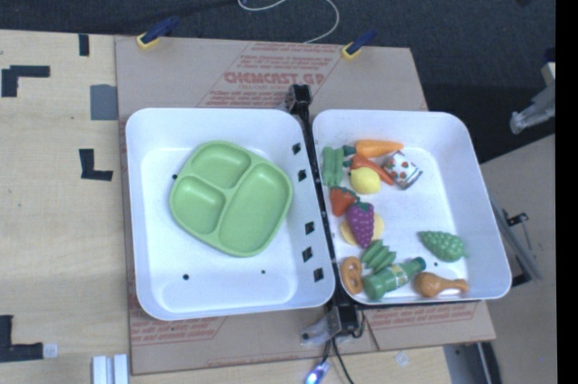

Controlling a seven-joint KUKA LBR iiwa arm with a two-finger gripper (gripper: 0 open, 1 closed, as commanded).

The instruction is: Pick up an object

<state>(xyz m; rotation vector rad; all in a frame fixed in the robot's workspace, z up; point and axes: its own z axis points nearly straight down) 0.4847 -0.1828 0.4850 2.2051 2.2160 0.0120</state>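
Picking has not begun: toys (361, 224) crowd the right bin (470, 192); gripper's state I cannot tell; next, choose 1 and descend.

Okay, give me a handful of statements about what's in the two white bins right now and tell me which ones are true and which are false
1. A green divided plate lies in the left bin. True.
2. The toy food is piled in the left bin. False: it sits in the right bin.
3. A bunch of purple grapes lies in the right bin. True.
4. The plate holds a carrot. False: the orange carrot lies in the right bin, near its far edge.
5. A chicken drumstick lies near the right bin's near edge. True.
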